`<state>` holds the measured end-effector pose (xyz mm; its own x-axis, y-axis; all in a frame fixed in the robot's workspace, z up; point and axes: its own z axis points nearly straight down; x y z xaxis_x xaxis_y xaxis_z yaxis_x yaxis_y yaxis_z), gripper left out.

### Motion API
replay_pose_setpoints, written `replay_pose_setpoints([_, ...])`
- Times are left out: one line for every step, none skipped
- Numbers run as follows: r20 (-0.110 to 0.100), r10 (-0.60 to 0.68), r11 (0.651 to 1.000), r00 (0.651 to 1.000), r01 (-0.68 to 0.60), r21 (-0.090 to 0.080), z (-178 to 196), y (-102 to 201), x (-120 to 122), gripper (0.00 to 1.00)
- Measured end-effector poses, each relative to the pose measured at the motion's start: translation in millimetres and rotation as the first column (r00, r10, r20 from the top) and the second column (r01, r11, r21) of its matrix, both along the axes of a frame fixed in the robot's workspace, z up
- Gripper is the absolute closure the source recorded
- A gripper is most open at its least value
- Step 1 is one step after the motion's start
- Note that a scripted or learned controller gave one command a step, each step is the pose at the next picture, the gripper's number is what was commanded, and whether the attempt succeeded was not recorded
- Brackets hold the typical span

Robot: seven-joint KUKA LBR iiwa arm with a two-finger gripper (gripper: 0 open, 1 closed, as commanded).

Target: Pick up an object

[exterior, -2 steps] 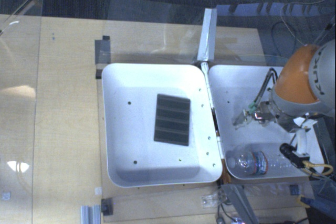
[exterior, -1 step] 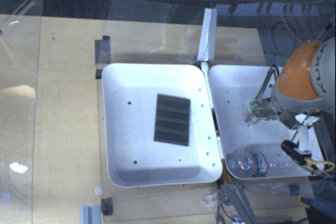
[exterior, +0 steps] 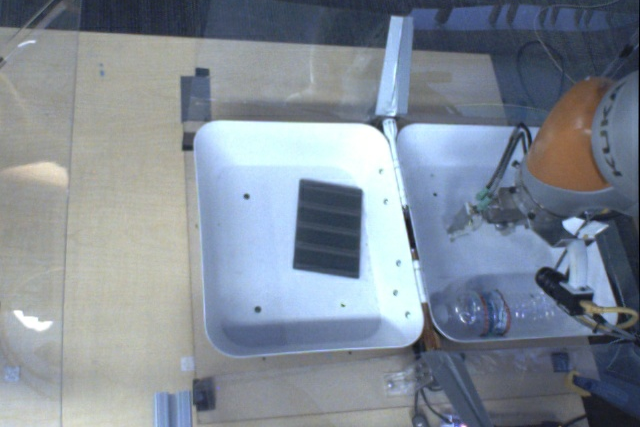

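A dark grey ribbed rectangular pad lies flat in the middle of the left bin. A clear plastic bottle with a blue label lies on its side along the front wall of the right bin. My gripper reaches in from the right and hangs low over the middle of the right bin, pointing left. It is above and behind the bottle, apart from it. Nothing shows between it and the bin floor.
The grey arm with its orange band covers the right bin's right side. A metal divider post stands behind the seam between the bins. Wooden bench lies to the left.
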<state>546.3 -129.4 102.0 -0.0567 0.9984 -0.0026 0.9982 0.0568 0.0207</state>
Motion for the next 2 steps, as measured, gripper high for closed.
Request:
replay_pose_setpoints([-0.014,-0.042,0.999,0.999,0.042,0.0,41,-76,10,0.0])
replay_pose_setpoints([-0.008,-0.027,1.0,1.0,0.027,0.0,-13,-23,-2,0.0])
